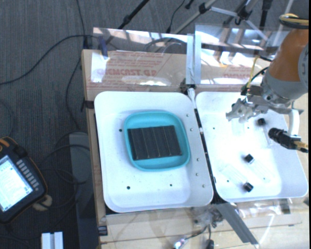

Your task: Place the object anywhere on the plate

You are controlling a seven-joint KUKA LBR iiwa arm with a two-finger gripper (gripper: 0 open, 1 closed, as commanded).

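Pincer (242, 111) over the far part of the right bin (280, 187); pick not yet made.
Whether it is wide or narrow cannot be told. The object is probably one of the black pieces (248, 158) loose on that bin's floor. Next: drop onto one, close, then carry left to the plate (154, 165) in the left bin (145, 192). Pale board table (140, 72); dark carpet, cables, pendant (8, 183) at left.

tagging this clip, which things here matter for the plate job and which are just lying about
Job:
- teal plate with dark ridged slab, left bin
- end effector over right bin
- small black pieces in right bin, probably the object

Lying about:
- handheld controller
- floor cables
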